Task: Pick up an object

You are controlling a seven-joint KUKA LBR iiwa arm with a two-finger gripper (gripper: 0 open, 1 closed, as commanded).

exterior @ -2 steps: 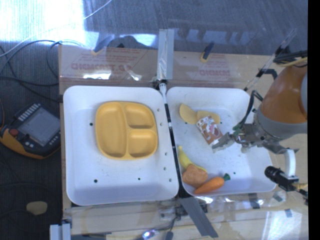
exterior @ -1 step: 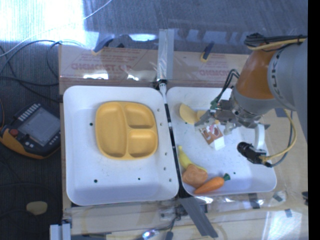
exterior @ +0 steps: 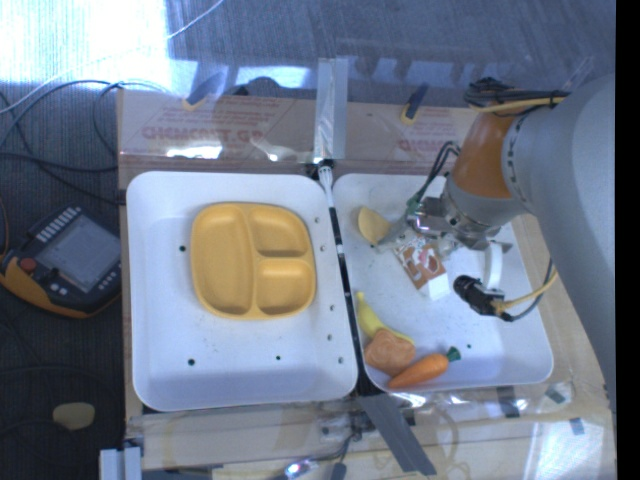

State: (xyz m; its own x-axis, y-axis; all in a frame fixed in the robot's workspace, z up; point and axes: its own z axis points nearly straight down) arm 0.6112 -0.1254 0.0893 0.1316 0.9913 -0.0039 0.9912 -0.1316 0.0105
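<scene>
The gripper (exterior: 428, 230) hangs low in the right bin (exterior: 520, 353), just above a small packet (exterior: 424, 266); its fingers' state I cannot tell.

A yellow divided tray (exterior: 253, 260) lies in a white bin (exterior: 160, 358); an orange carrot (exterior: 420, 369) has a green tip.

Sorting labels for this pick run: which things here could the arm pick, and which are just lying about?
For the job:
gripper, down in the right bin
small printed packet just under it
pale wedge
banana
orange lump
carrot

Just lying about:
yellow divided tray in the left bin
handheld pendant on the floor
</scene>
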